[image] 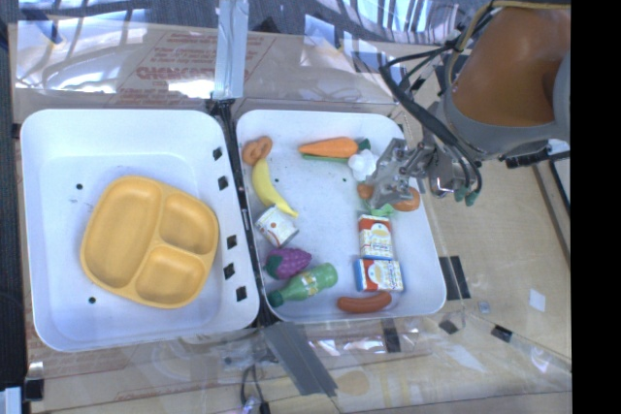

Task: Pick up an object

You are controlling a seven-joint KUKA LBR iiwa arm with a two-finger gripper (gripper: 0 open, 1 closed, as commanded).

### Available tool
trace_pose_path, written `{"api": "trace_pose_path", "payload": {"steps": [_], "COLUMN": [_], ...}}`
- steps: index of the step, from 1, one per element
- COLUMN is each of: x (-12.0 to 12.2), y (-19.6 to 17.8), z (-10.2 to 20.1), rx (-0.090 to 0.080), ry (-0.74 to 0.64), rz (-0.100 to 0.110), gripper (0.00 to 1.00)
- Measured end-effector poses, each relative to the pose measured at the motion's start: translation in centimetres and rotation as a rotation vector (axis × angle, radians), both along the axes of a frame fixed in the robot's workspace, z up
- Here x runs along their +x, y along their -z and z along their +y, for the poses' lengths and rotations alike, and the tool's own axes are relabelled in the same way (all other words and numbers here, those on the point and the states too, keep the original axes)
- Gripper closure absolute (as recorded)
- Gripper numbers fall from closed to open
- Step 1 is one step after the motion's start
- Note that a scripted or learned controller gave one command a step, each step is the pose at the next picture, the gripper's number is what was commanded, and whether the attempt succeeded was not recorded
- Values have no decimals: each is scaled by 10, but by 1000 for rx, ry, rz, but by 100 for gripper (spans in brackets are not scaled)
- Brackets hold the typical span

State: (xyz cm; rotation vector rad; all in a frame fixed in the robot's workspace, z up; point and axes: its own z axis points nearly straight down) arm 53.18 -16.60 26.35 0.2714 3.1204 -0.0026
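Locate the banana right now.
The banana lies in the right bin, near its left wall, between the pretzel above and a small can below.

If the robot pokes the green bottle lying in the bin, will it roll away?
Probably a little. The green bottle lies on its side and looks round, so a push across it could make it roll. The purple grapes touch it on one side, which may stop it that way. It looks like smooth toy plastic, so likely light and slippery.
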Motion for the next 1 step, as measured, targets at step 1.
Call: {"api": "trace_pose_path", "payload": {"steps": [1], "x": [-57], "y": [117], "z": [9], "rx": [5], "ry": [-43], "rz": [18], "gripper": [100]}}
